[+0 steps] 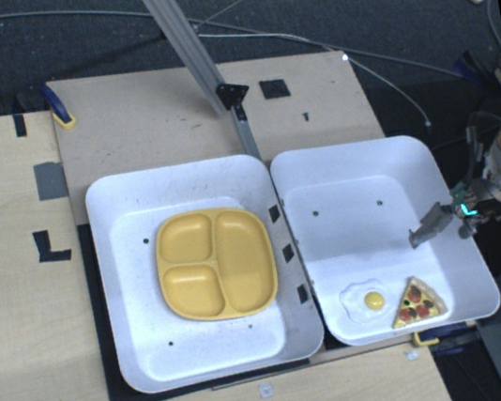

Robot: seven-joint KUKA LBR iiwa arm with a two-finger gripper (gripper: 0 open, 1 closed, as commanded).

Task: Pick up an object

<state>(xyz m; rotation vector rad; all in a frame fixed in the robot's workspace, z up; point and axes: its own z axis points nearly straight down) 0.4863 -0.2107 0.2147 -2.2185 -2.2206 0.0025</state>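
From left to right: a yellow three-compartment plastic plate (215,263) fills the left white bin (119,264); in the right white bin (350,169), a toy fried egg (365,300) and toy pizza slice (418,301) lie near the front edge. The grey gripper (427,230) hovers above them at the right wall, apparently empty; whether it is open I cannot tell. It should centre over one toy before descending.

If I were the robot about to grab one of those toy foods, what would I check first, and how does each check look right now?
1. Targets in sight: fried egg and pizza slice lie in the right bin: ok.
2. Targets apart, not stacked: ok.
3. Gripper above a target: not ok, it sits off to the side.
4. Gripper carrying nothing: ok.
5. Finger opening: cannot tell.
6. Yellow divided plate out of the way in the left bin: ok.
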